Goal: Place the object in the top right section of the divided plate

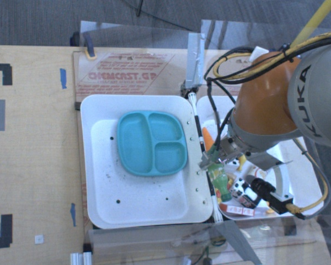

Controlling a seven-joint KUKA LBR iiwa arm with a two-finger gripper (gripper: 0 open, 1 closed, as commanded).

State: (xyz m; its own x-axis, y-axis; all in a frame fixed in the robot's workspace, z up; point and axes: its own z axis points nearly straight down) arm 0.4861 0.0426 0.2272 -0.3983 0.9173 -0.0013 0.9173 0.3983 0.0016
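A teal divided plate [152, 143] lies in the left white bin [99, 192], with one large section on its left and two smaller ones on its right. All three sections look bare. My gripper [216, 159] hangs low over the left edge of the right bin [284, 189], just past the wall between the bins. Under and beside it lie an orange piece [208, 138] and a green object [220, 183]. The arm's bulk hides much of the right bin.
A small black-and-white object [240, 188] and a flat red-and-white item [238, 208] lie at the right bin's front. A cardboard sheet [127, 73] sits behind the left bin. Wooden bench top [33, 148] stretches to the left.
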